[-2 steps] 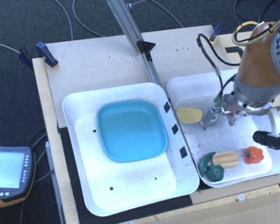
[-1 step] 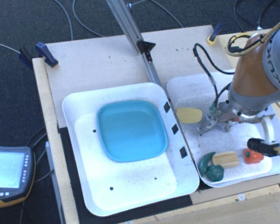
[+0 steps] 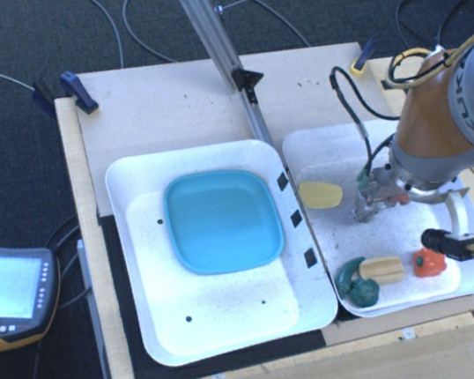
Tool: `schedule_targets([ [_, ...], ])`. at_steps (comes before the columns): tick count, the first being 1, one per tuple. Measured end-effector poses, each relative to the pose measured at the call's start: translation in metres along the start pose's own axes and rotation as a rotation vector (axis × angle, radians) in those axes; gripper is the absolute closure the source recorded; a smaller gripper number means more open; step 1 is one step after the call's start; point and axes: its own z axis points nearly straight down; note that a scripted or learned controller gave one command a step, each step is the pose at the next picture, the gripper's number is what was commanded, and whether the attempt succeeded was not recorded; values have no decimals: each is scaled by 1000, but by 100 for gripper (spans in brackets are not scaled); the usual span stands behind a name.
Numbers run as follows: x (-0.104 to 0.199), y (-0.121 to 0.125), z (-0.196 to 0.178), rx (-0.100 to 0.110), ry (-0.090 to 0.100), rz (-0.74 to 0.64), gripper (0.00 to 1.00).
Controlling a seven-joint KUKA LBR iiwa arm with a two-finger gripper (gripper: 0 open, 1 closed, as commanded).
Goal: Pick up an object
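Green piece (image 3: pixel 356 281), tan block (image 3: pixel 382 270), red piece (image 3: pixel 428 263): ranged along right bin (image 3: pixel 320 149) front wall. Yellow piece (image 3: pixel 321 194): just left of gripper (image 3: pixel 367 211). Finger state cannot be told. Yellow piece to be centred under before descent.

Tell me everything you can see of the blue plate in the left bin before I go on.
The blue plate is a rounded square, light blue, smooth like plastic, with a slightly raised rim and a flat middle. It lies flat and right side up in the left bin, toward its far half, resting on the bin floor. Nothing lies on it or touches it. The gripper is over the right bin, well apart from it.
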Motion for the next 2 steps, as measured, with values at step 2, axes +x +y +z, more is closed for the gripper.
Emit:
schedule_targets([
  [2, 0, 0, -106, -5, -1, 0, 100],
])
